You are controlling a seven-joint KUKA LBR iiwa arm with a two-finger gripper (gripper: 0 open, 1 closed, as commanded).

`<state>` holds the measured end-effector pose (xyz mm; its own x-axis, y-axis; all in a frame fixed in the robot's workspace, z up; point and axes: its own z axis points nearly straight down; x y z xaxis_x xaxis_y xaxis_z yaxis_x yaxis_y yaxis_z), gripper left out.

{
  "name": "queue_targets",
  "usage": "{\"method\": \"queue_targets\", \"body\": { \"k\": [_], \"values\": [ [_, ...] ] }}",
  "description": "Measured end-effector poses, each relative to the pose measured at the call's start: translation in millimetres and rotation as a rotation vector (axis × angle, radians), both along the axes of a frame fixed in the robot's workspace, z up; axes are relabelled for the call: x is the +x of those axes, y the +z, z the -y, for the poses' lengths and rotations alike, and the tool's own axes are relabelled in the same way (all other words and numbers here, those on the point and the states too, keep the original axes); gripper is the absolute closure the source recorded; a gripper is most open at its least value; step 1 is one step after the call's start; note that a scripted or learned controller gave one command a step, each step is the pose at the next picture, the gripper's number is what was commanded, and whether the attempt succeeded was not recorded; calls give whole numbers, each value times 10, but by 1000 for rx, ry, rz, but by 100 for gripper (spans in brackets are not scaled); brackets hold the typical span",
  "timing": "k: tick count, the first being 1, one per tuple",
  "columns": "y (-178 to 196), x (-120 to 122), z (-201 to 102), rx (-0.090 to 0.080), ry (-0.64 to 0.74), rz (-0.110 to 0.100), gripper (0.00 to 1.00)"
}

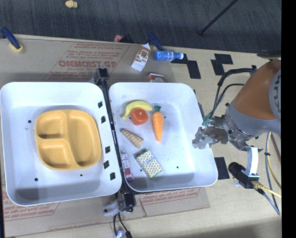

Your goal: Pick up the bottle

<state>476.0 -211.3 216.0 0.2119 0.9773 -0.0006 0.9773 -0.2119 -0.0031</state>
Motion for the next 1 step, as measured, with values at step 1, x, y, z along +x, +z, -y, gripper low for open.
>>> {"method": "queue_targets", "body": {
  "k": [1],
  "values": [
    [-26, 2, -221, 3, 222, -1, 100]
  ]
}}
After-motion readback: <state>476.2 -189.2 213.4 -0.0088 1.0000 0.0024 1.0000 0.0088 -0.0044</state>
